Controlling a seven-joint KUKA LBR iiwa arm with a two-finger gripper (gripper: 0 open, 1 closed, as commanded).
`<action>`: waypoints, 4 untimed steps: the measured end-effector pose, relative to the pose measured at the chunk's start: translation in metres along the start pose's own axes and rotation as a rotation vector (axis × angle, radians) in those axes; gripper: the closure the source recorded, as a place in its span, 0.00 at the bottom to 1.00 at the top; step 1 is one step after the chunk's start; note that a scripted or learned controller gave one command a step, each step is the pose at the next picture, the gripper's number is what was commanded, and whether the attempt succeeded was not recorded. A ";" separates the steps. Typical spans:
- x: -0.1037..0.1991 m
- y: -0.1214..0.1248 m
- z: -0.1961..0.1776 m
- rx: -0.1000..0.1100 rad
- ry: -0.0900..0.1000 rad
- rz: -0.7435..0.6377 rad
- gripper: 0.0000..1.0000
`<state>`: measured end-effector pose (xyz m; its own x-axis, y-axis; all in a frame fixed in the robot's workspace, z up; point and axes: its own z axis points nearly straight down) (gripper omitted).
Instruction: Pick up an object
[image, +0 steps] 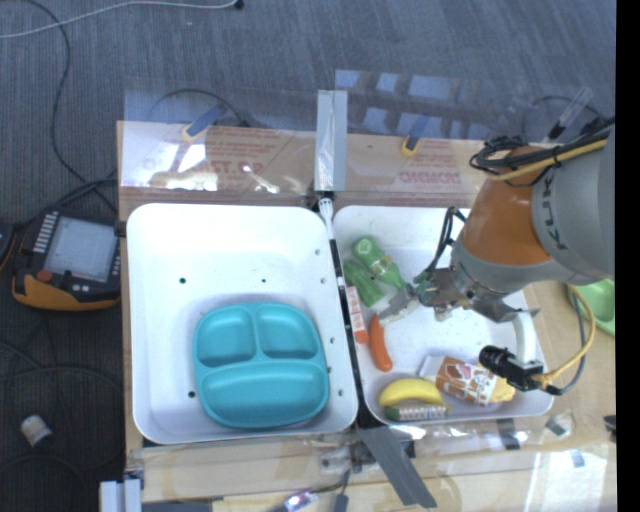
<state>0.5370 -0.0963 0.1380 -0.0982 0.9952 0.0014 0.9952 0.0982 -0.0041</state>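
In the right bin (440, 225) several objects lay close together. A green bottle (372, 268) rested near the bin's left wall toward its far edge, and an orange carrot (379, 343) lay just beside it, nearer the middle. A yellow banana (410, 392) and a colourful snack packet (474, 381) lay along the near edge.

The gripper (425, 297) was low over the middle of this bin, next to the green bottle. Its fingers were not clear enough, so I cannot tell how wide they stood or if they had hold of something.

The left bin (200, 240) carried a teal divided tray (262, 362) by its near edge. Both bins sat on a bench with brown cardboard (240, 160) behind them. On the grey carpet (150, 50) at the left lay a control pendant (65, 260).
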 end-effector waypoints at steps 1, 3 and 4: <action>-0.037 0.079 0.041 -0.025 -0.004 0.026 0.00; -0.113 0.081 0.049 -0.012 -0.008 -0.154 0.00; -0.112 0.082 0.037 -0.014 -0.010 -0.156 1.00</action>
<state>0.6297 -0.1996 0.1001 -0.2511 0.9679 -0.0090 0.9679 0.2512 0.0093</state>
